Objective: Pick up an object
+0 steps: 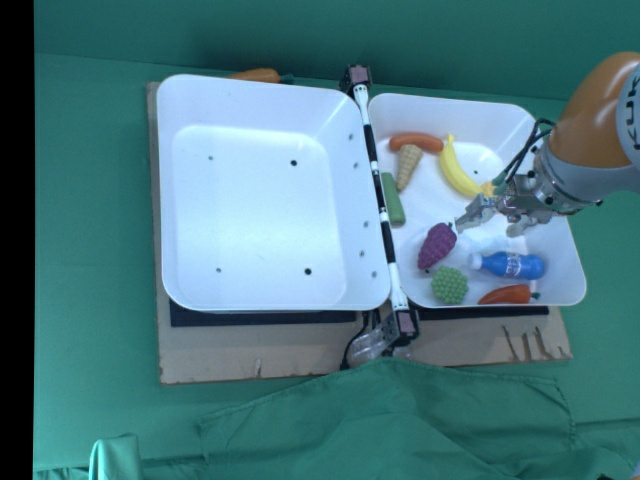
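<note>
Above right bin point(560, 268), gripper point(490, 211), near banana point(457, 168)

And here we are at what looks every bit a robotics lab test bench. Green cloth point(120, 218) covers the whole surface and rises up as a backdrop, with a loose fold bunched at the near edge. A sheet of brown cardboard point(260, 358) lies flat beneath two shallow white bins point(180, 268), joined side by side along a black-and-white bar point(378, 203). In the right-hand one, plastic toy food: a banana point(457, 168), purple grapes point(436, 245), an ice-cream cone point(406, 167). The grey-and-orange industrial arm point(598, 118) reaches in from the right.
</note>
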